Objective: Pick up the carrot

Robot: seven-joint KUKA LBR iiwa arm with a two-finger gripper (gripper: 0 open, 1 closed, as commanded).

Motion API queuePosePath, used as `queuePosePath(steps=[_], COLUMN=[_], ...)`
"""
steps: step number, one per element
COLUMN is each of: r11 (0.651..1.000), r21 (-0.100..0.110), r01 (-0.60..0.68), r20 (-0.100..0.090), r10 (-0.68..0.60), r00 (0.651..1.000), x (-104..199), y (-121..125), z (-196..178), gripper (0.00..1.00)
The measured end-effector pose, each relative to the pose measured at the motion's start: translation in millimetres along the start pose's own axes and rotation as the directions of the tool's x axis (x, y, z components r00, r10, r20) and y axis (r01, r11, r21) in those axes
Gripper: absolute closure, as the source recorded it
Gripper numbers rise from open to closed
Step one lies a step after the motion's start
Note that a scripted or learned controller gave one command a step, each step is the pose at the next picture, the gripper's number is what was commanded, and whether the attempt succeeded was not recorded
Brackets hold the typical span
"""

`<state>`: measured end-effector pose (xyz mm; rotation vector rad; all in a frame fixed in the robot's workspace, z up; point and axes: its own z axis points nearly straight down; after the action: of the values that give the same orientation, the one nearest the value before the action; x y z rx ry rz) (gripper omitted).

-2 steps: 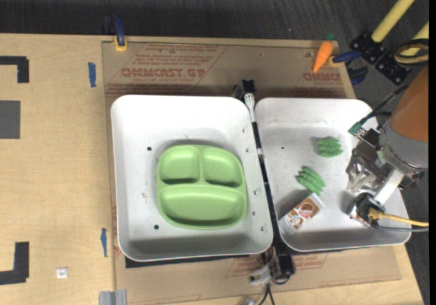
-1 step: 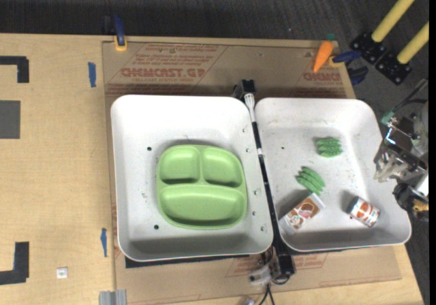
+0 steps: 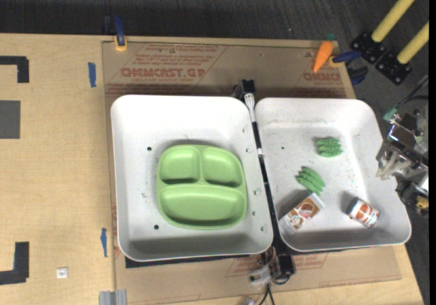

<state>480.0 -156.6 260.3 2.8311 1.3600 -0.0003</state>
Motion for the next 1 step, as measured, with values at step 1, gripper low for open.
queuePosePath(steps=[1], r11=[1.0], r21=[0.0], r01=[0.0], r20=[0.001], r10=[0.0], r00=[1.0], x=[0.3], y=[0.3], z=[-9.5], gripper=[1.0])
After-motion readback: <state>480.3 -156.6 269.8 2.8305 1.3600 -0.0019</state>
